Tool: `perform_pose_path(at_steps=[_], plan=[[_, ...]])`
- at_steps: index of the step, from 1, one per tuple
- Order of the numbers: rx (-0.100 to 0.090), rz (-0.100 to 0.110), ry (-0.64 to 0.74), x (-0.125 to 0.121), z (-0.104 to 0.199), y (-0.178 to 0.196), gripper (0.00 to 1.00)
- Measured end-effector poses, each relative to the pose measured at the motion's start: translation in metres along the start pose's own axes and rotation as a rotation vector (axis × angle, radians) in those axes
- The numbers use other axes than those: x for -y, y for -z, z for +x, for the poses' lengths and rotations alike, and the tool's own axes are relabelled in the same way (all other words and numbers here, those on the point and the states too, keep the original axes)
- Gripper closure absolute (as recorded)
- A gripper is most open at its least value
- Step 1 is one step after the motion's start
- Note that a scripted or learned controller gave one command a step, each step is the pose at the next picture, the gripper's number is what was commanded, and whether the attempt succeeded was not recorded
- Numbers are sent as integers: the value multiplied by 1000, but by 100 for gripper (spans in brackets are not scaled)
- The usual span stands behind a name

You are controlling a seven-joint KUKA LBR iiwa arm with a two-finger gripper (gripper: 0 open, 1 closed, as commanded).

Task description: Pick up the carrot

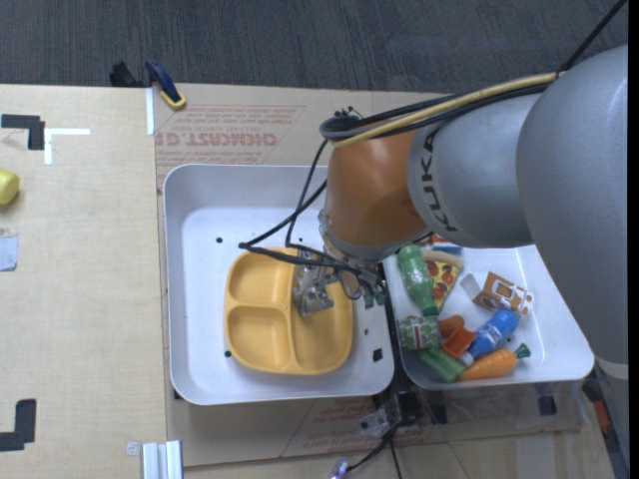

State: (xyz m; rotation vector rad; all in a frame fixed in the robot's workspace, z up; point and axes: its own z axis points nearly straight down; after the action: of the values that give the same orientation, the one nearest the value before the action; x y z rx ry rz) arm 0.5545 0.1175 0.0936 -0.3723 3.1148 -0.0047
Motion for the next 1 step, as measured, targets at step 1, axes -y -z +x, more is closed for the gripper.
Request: perform_pose_path(at_steps=[1], plan=[[0,-3,-210,-21,9,36,100]])
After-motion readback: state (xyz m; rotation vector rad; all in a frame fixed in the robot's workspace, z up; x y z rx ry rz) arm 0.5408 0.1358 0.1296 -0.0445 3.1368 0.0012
